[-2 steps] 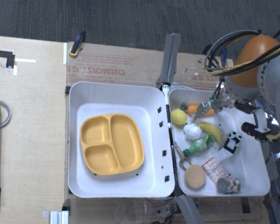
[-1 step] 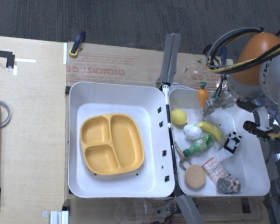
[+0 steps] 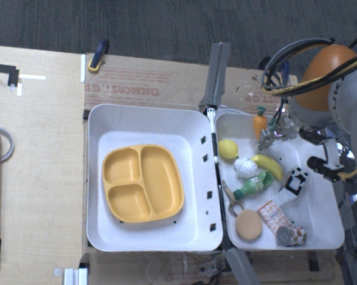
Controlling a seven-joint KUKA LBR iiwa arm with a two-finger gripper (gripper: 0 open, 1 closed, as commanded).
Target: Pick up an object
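The right bin (image 3: 318, 240) holds all the candidates, crowded together — a lemon (image 3: 228, 149) near its far-left corner, a banana (image 3: 269, 165) and a green bottle (image 3: 253, 184) toward the middle, a small carrot (image 3: 261, 121) against the far edge, a round tan disc (image 3: 249, 225) and a crumpled packet (image 3: 291, 235) along the near edge. The end effector (image 3: 270, 137) hangs low over the far end of this bin, just beside the carrot and above the banana, probably because that is where a grab is being lined up. Whether it is parted or closed I cannot tell — nothing is visibly between its tips. The left bin (image 3: 96, 182) carries a yellow divided plate (image 3: 143, 182), lying flat near its middle.
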